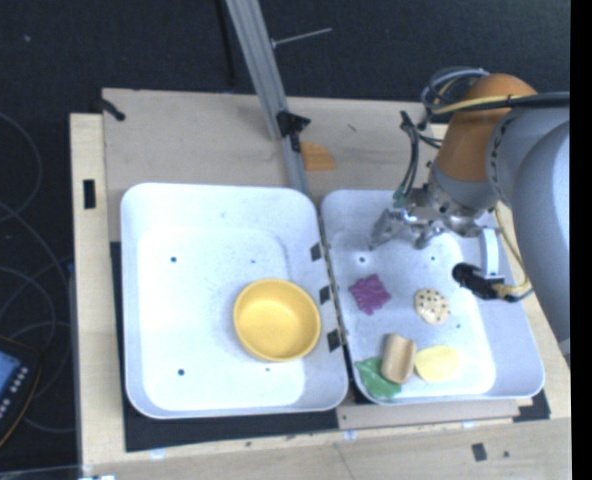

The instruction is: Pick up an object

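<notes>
The hand [404,230] hangs over the far end of the right bin [511,363], below the arm's orange band [473,140]. Its two fingers [383,230] are spread apart, tips pointing down toward the white floor of the bin, and nothing sits between them. Whether the tips touch the bin floor cannot be told from this slant.

No brand, label or readable writing shows on any of the things.

All the loose things in the right bin lie nearer the camera than the hand. The purple block [370,293], small and lumpy with a knobbly top, is the closest to the hand, just in front of it and apart from the fingers. Further toward the arm's side of that block lies a pale speckled cookie-like round [432,306]. Beyond the purple block, at the bin's near edge, a tan cylinder [397,357] leans against a green piece [373,378] in the corner, and a yellow lemon-like lump [437,364] sits just beside the cylinder.

In the left bin [166,228], well apart from the hand, a yellow bowl [276,319] stands upright near the divide between the bins.

Both bins rest on the pale tabletop [186,133].
</notes>
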Controlling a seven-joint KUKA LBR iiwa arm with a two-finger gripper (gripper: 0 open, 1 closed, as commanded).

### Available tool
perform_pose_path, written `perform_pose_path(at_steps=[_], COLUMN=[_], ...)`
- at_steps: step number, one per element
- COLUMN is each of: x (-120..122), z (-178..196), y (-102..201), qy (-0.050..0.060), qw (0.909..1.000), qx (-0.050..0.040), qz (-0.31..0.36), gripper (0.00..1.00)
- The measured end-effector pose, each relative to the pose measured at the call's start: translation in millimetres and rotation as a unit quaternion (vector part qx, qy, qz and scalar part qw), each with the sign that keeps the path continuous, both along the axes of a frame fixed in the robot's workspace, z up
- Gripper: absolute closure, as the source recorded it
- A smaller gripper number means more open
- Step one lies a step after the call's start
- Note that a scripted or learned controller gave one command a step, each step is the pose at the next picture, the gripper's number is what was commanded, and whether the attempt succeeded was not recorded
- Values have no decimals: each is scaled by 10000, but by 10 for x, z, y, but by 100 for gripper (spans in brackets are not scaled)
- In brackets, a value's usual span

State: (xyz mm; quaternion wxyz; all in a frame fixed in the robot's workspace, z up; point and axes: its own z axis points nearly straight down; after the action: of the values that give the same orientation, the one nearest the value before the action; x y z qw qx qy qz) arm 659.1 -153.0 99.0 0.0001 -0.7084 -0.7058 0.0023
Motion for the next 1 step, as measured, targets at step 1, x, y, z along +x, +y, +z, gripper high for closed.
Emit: perform_pose_path(at_steps=[1], x=[23], z=[153], y=[-6], qy=[-42], qw=[10000], qx=[-2], qz=[-2], gripper=[100])
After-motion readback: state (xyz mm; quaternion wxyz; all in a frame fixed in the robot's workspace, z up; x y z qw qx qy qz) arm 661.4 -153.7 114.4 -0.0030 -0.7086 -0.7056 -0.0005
